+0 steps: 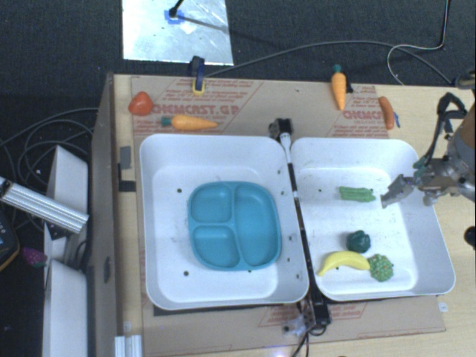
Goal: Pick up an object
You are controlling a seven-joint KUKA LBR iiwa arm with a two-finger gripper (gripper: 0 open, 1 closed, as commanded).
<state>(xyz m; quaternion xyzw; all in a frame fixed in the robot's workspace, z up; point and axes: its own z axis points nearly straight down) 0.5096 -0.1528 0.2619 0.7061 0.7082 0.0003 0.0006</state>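
Nothing is yet picked up. The gripper (394, 192) is seen at the right bin's (424, 277) right side, just beside the green pod (357, 194); whether its jaws are open cannot be told. The banana (342, 262), broccoli (381, 267) and dark green piece (358, 241) are left lying nearer the bin's front.

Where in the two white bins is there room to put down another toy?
In the right bin, the left half above the banana is bare, up to the green bean. Its lower right is crowded: banana, broccoli and dark green pepper bunch together. In the left bin, the blue plate leaves bare strips around it.
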